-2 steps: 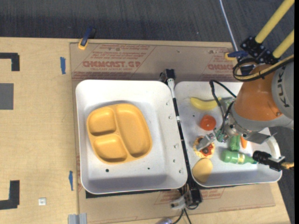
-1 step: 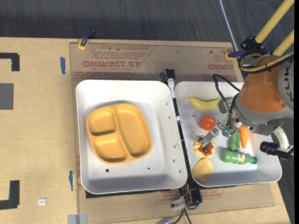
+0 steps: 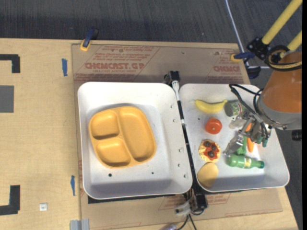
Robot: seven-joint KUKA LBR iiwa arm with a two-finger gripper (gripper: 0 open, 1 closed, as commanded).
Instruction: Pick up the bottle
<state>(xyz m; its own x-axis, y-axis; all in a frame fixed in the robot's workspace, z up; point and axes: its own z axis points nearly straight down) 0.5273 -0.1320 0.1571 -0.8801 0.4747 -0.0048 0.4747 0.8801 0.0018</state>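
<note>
Right bin (image 3: 276,174): green bottle (image 3: 243,163) lies just below gripper (image 3: 237,145), grip state unclear.

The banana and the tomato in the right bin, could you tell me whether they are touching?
Apart. The camera view shows a strip of white bin floor between the banana and the tomato.

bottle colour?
Green, with a yellow cap end. The bottle lies on its side in the right bin; the camera view shows it.

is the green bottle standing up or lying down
Lying down. The green bottle rests on its side on the floor of the right bin, its length running left to right, just below the gripper.
</note>
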